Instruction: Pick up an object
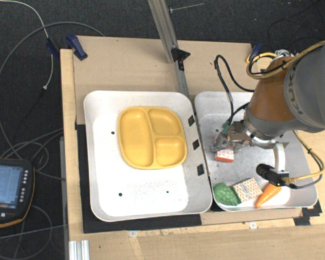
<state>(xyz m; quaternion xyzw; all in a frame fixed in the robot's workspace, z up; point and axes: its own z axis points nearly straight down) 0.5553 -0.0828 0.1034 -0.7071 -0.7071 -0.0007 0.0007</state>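
A yellow divided plate (151, 136) lies in the left white bin (97, 161); a tablet (8, 191) sits at eight o'clock on the floor; cables (21, 80) run at ten o'clock.

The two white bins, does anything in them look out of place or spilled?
Nothing spilled. The yellow divided plastic tray lies slightly askew in the left white bin. The green lump, checkered packet and orange carrot crowd the right white bin's near edge.
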